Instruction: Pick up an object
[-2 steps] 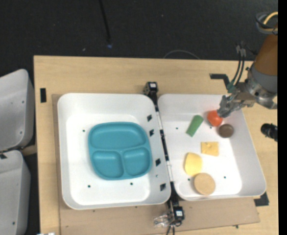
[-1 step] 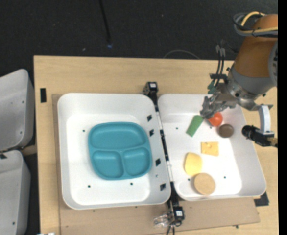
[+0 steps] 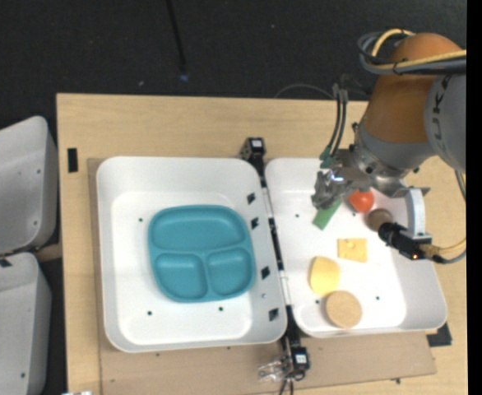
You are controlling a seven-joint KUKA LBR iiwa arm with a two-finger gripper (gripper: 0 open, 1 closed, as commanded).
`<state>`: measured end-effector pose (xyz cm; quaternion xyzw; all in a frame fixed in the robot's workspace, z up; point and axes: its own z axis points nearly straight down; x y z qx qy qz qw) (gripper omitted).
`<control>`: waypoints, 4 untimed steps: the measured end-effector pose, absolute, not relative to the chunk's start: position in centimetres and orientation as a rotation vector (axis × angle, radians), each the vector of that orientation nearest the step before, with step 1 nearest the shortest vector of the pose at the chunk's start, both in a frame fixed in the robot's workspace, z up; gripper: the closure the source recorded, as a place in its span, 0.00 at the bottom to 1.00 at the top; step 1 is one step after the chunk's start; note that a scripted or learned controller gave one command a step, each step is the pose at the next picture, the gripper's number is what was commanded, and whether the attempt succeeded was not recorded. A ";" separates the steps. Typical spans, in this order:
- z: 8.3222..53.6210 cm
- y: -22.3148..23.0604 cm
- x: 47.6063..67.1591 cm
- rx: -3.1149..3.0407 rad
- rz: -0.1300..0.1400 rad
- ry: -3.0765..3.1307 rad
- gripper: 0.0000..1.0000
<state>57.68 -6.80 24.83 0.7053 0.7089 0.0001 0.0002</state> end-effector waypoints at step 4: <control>25.4 8.5 57.1 2.218 0.001 2.225 0.00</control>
